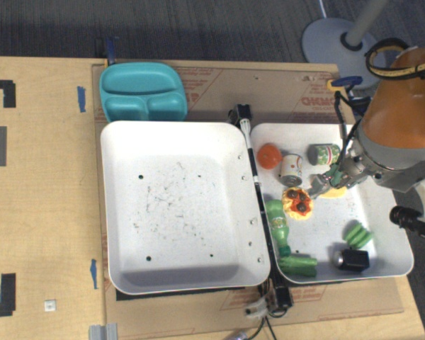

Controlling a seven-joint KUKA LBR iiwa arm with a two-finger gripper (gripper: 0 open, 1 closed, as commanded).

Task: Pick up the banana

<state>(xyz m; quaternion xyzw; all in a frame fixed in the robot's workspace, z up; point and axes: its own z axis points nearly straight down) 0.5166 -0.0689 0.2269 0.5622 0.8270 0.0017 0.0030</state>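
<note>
The banana (334, 193) shows as a yellow sliver on the floor of the right bin (389, 261), mostly covered by my gripper. My gripper (326, 181) is low in the bin's middle, directly over the banana's left end. The view does not let me tell whether it touches the fruit. The grey arm with its orange band (404, 112) reaches in from the right.
Just left of the gripper lies a yellow-and-red toy (297, 203). An orange ball (269, 154), a white can (292, 166) and a green can (324, 153) sit behind it. Green pieces (297, 264) and a black block (353, 259) lie near the front. The left bin (177, 204) adjoins; a teal tray (143, 91) stands behind it.
</note>
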